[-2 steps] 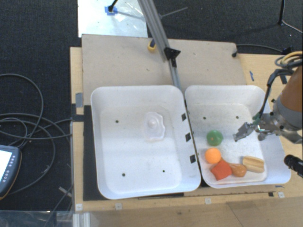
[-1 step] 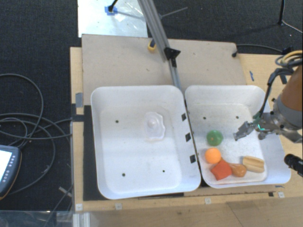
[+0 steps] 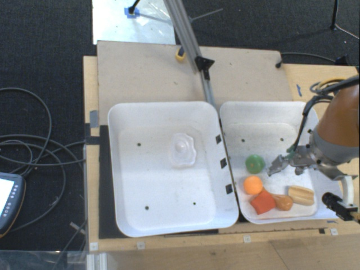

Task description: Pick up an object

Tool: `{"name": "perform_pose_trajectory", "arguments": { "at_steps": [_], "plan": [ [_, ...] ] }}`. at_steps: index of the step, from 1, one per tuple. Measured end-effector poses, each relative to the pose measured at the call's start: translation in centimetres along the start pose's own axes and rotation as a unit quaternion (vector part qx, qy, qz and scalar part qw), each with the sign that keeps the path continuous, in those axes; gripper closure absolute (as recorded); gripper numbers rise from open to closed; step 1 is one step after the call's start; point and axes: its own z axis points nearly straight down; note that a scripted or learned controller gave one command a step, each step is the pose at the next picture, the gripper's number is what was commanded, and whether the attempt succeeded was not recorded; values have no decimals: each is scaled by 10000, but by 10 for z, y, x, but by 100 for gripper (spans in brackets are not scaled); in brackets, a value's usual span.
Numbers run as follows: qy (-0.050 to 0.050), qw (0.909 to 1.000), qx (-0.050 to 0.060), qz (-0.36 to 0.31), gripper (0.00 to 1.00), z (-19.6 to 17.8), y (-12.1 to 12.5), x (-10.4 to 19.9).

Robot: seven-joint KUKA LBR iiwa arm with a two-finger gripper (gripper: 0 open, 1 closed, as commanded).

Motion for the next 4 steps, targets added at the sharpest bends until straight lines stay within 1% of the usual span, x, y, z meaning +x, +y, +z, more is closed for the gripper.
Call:
{"name": "perform_pose_trajectory", "arguments": {
  "at_steps": [1,2,3,4],
  "plan": [
    [-1,10000,-6,3,0,52,0,0],
    [-8,10000,-35,0,100,38,1,0],
    [-15,10000,-50,-10,100,-9,-5,1],
    [-18,10000,-60,-22,100,-65,-12,5]
  ]
}}
